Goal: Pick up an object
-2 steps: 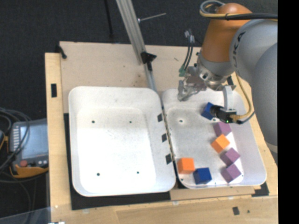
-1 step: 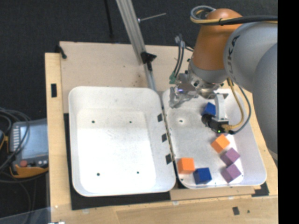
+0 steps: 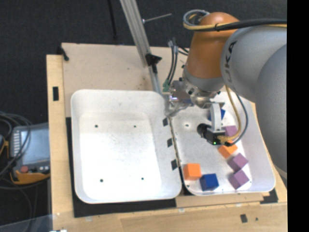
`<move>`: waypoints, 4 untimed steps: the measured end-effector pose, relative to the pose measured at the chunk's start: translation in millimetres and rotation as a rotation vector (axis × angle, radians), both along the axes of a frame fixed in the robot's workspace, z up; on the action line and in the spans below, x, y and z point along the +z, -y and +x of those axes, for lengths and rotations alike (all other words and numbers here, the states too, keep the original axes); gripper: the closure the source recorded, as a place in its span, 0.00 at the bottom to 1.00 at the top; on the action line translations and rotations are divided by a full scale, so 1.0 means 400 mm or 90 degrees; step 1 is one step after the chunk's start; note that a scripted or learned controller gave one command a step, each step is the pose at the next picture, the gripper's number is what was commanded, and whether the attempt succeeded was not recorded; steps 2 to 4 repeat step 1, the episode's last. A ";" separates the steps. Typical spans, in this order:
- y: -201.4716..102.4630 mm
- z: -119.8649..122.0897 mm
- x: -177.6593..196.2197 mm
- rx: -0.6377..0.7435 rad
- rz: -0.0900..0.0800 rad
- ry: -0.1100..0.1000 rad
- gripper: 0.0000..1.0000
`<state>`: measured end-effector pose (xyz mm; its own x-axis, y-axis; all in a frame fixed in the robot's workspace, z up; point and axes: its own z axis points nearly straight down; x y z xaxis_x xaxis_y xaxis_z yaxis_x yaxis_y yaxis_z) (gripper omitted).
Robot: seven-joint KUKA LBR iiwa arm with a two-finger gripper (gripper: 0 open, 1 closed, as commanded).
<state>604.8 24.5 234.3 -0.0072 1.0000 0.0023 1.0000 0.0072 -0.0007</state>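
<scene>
Several small blocks lie in the right bin: an orange cube and a blue cube near its front edge, two purple cubes at the front right, and an orange block behind them. A pale purple block and a blue piece show partly behind the wrist. My gripper hangs over the right bin's far left corner, next to the rim between the bins, well apart from the blocks. I see nothing between its fingers.
The left white bin lies beside the right one, sharing a raised rim. A slanted aluminium rail rises behind the bins, close to the gripper. The arm's big body covers the right bin's far right part.
</scene>
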 end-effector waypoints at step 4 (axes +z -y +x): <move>-0.101 -0.079 -0.021 -0.001 -0.001 -0.001 1.00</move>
